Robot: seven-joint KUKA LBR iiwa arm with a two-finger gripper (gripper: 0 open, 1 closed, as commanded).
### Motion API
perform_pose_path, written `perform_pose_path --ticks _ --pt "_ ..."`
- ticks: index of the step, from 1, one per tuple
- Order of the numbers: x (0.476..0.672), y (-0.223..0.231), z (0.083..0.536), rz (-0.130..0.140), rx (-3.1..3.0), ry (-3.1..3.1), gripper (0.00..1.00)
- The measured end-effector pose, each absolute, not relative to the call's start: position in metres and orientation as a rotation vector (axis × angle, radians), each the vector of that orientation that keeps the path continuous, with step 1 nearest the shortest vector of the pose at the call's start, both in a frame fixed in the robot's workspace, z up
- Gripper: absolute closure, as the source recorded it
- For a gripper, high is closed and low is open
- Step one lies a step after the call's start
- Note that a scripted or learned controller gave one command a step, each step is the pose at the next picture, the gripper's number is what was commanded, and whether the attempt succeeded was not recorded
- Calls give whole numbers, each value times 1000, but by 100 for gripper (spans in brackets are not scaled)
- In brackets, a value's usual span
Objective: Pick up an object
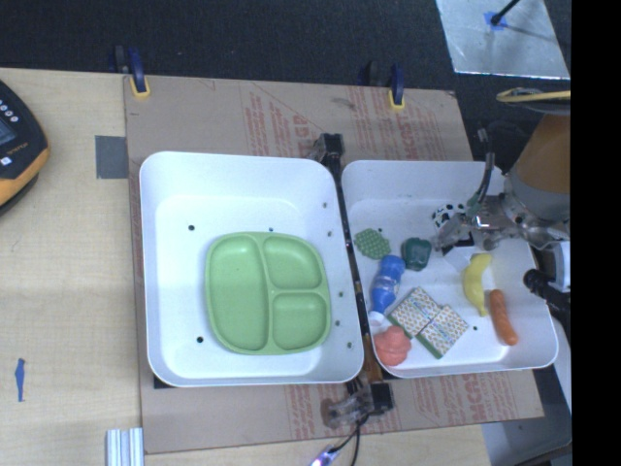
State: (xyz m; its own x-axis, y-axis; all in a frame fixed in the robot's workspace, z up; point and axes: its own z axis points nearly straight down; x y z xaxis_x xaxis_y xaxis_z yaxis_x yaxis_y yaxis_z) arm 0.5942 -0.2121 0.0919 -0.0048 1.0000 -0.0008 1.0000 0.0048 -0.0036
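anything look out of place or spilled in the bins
Nothing looks spilled or damaged. The green divided plate lies flat in the left bin. In the right bin the toys lie loosely jumbled: a blue bottle on its side, banana and carrot side by side.

The bench (68,289) is a light wood color. A big brown cardboard sheet (291,119) with faded red print lies flat on it. Small clamps hold the sheet at the far edge, one blue and yellow clamp (139,74) on the left and another clamp (396,85) further right. Two white bins sit side by side on the sheet, touching. The left bin (170,187) is the bigger one. The right bin (388,178) is just beside it. A grey square of tape (112,156) sticks near the sheet's left edge. A yellow and black device (17,153) rests at the bench's left edge.
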Motion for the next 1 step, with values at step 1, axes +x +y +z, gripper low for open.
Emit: perform_pose_path --ticks 1 --pt "656 -212 92 3 -2216 -2225 0"
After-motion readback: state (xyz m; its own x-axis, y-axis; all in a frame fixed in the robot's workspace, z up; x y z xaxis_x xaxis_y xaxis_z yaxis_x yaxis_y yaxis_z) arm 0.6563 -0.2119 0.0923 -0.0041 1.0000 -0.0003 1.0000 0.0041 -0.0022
